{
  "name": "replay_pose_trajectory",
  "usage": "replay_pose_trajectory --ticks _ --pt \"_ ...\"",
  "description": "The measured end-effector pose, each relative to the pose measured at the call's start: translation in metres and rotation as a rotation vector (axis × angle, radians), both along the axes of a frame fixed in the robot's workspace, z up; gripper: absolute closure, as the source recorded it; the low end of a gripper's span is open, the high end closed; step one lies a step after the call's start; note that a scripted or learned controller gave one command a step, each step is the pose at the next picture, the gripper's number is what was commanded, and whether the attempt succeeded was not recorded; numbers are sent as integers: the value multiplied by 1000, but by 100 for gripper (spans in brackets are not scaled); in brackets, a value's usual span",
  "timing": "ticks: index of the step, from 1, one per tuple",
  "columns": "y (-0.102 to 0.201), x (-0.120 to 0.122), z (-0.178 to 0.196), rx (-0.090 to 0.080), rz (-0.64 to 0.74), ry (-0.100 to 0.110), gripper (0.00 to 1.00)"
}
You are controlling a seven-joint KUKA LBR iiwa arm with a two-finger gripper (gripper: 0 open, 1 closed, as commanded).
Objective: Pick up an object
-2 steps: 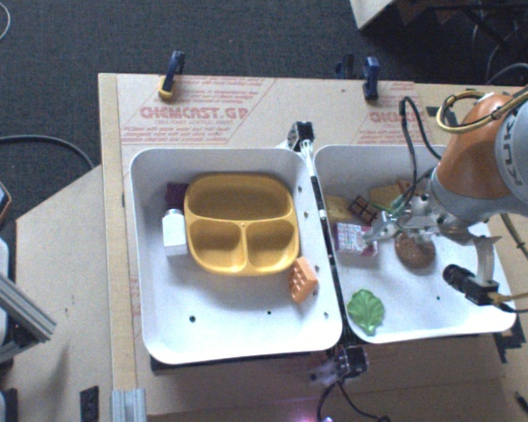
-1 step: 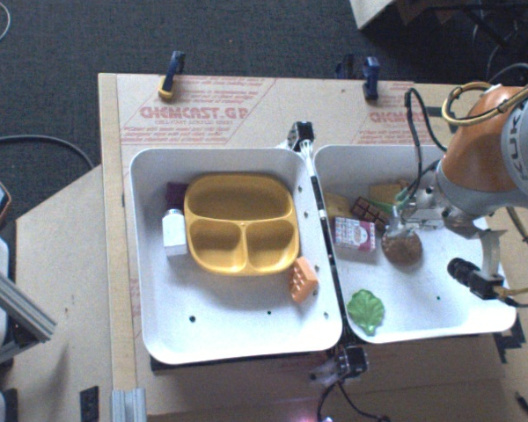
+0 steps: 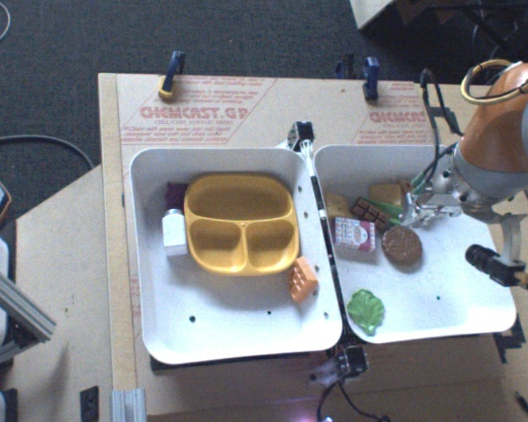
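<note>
I'm looking down on a dark carpeted floor (image 3: 88,25) with the cardboard-topped desk (image 3: 246,104) in the middle, carrying two shallow white bins side by side. The left bin (image 3: 150,262) holds a big yellow divided tray (image 3: 242,222), with a small white bottle (image 3: 174,233) touching its left edge and an orange toy block (image 3: 304,280) just off its lower right corner. The arm (image 3: 502,139) comes in from the right over the right bin (image 3: 458,315), its orange band showing above the wrist. Its claw (image 3: 420,207) sits low near that bin's upper middle; I cannot tell from here how it stands. Near it lie a round brown disc (image 3: 402,245), a pink-and-white carton (image 3: 355,234) beside that, and a dark chocolate-like bar (image 3: 372,211). A green leafy toy (image 3: 366,310) rests near the bin's lower left corner, well apart from the claw.
</note>
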State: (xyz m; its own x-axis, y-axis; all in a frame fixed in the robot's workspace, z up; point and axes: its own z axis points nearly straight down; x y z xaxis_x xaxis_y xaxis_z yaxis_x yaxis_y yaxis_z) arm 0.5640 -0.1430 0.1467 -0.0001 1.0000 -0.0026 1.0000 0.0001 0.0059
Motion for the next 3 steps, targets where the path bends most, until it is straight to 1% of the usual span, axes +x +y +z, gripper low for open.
replay_pose_trajectory --ticks 1,2,3 --pt "-7 -2 61 -1 0 -3 100" --pt "-8 -1 80 0 1 0 100" --pt "47 -8 82 6 6 8 100"
